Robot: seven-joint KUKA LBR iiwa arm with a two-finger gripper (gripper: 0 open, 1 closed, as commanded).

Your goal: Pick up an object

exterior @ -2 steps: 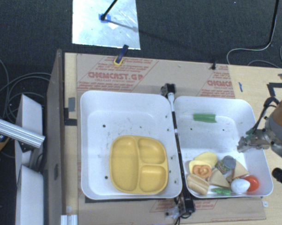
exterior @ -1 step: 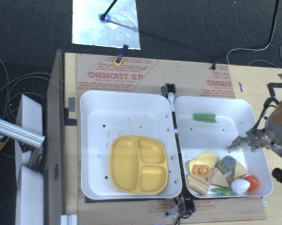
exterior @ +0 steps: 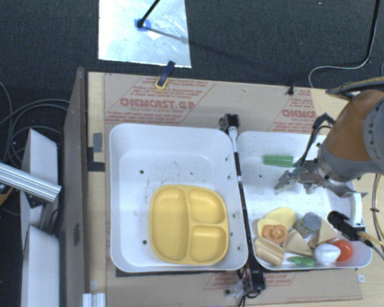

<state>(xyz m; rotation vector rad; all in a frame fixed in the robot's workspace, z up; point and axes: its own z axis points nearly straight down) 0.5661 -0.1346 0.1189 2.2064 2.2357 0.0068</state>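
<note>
— Jaws first: can we say how they stand?
— We see the gripper [exterior: 290,179] low in the right bin [exterior: 261,185], its grey metal fingers [exterior: 284,181] splayed a little apart over bare white floor. Nothing sits between them, so we read them as parted and holding nothing, though the metal blurs into the bin's glare and the exact gap is hard to judge.
— And the arm?
— The arm [exterior: 362,140] comes in from the right, orange band and grey wrist, cut off by the frame edge. It covers the bin's far right corner, so we cannot tell what lies under it.
— Where are the things to pick?
— Just beyond the fingers, toward the back wall, lies a green stick [exterior: 278,160], its right end hidden behind the wrist. The rest crowd the near right corner, well apart from the fingers: a yellow piece [exterior: 278,217], a small orange-centred item [exterior: 274,233], a grey can [exterior: 309,223], pale bread-like pieces [exterior: 270,251], a white egg shape [exterior: 327,254] touching a red ball [exterior: 344,249], and a thin green strip [exterior: 302,261]. They overlap, so we cannot separate them all.
— The other bin?
— The left bin [exterior: 132,154] holds a yellow divided tray [exterior: 189,222], lying flat. Both bins rest on the bench [exterior: 169,98].
</note>
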